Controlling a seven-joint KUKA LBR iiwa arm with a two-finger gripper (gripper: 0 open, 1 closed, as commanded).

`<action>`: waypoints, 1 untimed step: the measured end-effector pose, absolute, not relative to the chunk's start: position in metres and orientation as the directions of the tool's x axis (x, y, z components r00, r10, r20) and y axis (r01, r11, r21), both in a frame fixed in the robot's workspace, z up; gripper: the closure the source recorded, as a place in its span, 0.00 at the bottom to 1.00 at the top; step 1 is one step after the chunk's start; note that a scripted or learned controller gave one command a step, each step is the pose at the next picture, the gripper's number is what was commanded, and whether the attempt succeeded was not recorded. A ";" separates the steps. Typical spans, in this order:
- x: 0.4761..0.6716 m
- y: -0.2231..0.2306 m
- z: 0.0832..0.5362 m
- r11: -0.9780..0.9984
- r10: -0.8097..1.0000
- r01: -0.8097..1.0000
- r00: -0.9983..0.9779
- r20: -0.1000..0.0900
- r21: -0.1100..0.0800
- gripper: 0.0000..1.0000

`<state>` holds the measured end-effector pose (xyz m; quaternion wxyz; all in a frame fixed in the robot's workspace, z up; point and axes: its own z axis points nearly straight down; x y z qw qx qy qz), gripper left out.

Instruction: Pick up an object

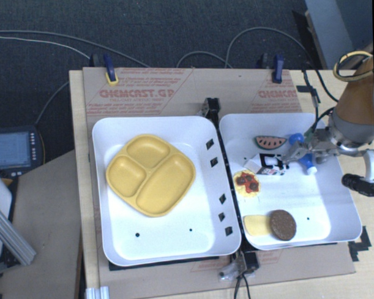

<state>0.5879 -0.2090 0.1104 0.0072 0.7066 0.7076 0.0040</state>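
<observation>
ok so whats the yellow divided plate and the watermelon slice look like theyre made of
Yellow divided plate: likely moulded plastic, matte to satin; even colour, soft rounded compartment ridges, faint sheen.
Watermelon slice: probably a toy of plastic or rubber; flat red with dark seed marks and a green rind edge. Too small to tell the finish.

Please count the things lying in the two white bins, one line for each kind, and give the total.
Yellow divided plate: 1
Watermelon slice: 1
Pizza slice: 1
Brown cookie: 1
Pale yellow block: 1
Total: 5
</observation>
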 end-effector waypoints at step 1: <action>0.588 -0.209 0.119 0.000 1.000 1.000 0.000 -0.005 0.016 1.00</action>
